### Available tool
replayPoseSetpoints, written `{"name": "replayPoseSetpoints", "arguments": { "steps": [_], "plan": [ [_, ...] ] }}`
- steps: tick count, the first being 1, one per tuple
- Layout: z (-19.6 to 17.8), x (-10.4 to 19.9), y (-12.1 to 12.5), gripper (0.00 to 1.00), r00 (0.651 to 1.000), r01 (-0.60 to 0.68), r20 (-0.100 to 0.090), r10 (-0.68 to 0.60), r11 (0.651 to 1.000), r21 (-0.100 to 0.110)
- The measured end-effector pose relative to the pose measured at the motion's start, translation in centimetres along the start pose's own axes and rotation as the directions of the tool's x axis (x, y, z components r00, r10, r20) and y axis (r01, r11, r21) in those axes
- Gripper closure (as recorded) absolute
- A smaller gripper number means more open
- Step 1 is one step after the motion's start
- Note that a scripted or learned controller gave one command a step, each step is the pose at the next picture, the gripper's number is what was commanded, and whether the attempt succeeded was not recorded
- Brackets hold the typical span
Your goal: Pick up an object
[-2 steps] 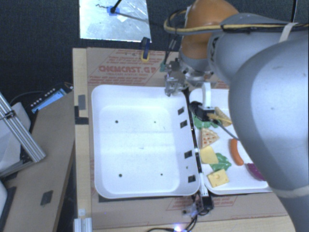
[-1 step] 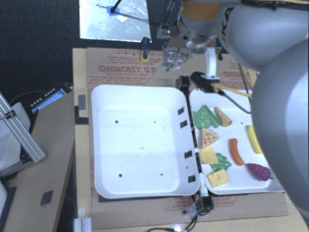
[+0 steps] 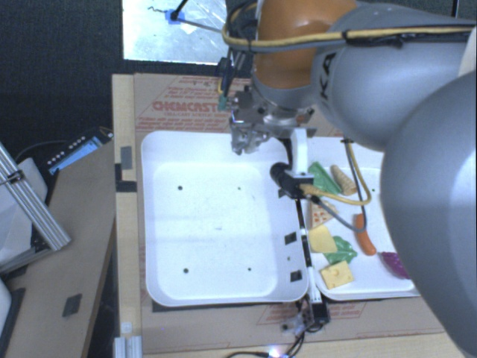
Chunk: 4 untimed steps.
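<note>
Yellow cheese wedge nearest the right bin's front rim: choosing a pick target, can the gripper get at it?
Probably yes: the cheese wedge lies uncovered, only a green piece beside it, and the gripper hangs over the far edge of the left bin.

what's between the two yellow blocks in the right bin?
A small green piece lies between the upper yellow block and the lower yellow block in the right bin, as seen in the camera view.

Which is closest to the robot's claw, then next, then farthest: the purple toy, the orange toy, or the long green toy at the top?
1. Long green toy: top of the right bin, nearest the gripper.
2. Orange toy: middle of that bin.
3. Purple toy: lower down, beside the arm, farthest.
</note>
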<state>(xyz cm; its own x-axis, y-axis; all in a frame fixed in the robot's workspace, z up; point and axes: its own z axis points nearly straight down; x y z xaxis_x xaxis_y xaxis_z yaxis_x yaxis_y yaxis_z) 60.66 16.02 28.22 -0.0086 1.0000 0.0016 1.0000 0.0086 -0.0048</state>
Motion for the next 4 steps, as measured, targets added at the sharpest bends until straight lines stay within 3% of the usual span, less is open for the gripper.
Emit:
{"name": "replayPoseSetpoints", "arguments": {
  "steps": [1,2,3,4],
  "plan": [
    [-1.3,-0.3,0.3,1.0,1.0,0.001,0.001,-0.001,1.0,-0.008],
    [-9.4,0.4,5.7,1.0,1.0,-0.003,-0.001,0.003,1.0,-0.019],
    [-26.5,0.2,6.0,1.0,1.0,-0.002,-0.003,0.002,1.0,-0.026],
    [-18.2,-13.9,5.9,1.0,1.0,-0.021,0.006,0.021,1.0,0.0]
  ]
}}
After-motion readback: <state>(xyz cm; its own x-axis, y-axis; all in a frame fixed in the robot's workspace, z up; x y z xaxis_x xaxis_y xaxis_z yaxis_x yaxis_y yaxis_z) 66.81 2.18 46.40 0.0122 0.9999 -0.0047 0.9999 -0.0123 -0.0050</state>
